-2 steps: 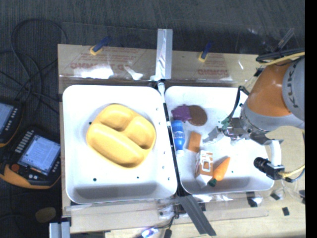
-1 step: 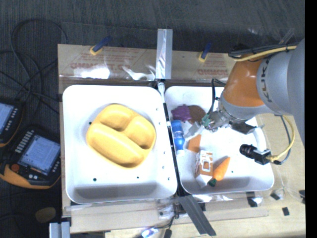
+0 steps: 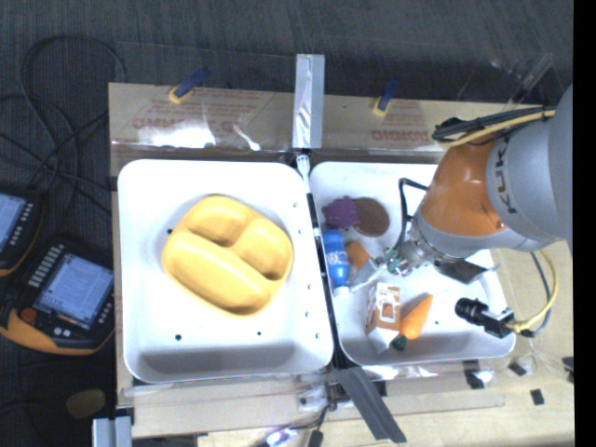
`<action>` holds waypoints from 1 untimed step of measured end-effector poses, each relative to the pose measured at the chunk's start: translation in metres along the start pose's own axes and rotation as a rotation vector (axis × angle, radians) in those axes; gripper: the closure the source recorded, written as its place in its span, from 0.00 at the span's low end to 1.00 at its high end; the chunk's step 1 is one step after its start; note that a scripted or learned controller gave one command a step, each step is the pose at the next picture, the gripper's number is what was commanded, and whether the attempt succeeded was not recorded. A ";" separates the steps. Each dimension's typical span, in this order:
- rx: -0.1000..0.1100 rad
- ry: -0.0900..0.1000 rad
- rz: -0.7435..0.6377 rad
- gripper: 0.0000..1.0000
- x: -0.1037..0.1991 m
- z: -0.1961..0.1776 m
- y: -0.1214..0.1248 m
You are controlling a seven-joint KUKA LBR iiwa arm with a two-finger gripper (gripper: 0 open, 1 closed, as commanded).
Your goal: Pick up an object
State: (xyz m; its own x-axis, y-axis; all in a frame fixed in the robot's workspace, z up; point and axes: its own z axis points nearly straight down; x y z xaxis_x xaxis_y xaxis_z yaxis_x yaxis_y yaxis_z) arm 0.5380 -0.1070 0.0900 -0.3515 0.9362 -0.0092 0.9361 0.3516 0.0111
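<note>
Reaching in from the right, the grey arm (image 3: 531, 184) with its orange band hangs over the right bin (image 3: 484, 347), and its gripper (image 3: 399, 261) sits low among the clutter there. How the gripper is set cannot be told from this angle, and nothing shows grasped in it.

Taking the gripper as the landmark and going left to right: far to its left, in the left bin (image 3: 140, 343), lies a big yellow bun-shaped toy (image 3: 226, 252), well apart. Nearer, just left of the gripper, a blue bottle (image 3: 336, 259) lies along the bin's left wall, with a purple object (image 3: 341, 211) and a brown disc (image 3: 372, 216) above it. Just below the gripper rest a small printed carton (image 3: 384, 307) and, beside it, a toy carrot (image 3: 413, 318), its green end pointing down. These things crowd the gripper closely on its left and lower sides.
</note>
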 end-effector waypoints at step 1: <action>-0.003 0.002 0.206 0.00 -0.001 -0.001 -0.053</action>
State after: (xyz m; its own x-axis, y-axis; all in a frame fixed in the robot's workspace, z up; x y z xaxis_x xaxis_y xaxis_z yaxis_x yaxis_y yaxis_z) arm 0.4890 -0.1267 0.0901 -0.1531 0.9882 -0.0045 0.9881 0.1531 0.0153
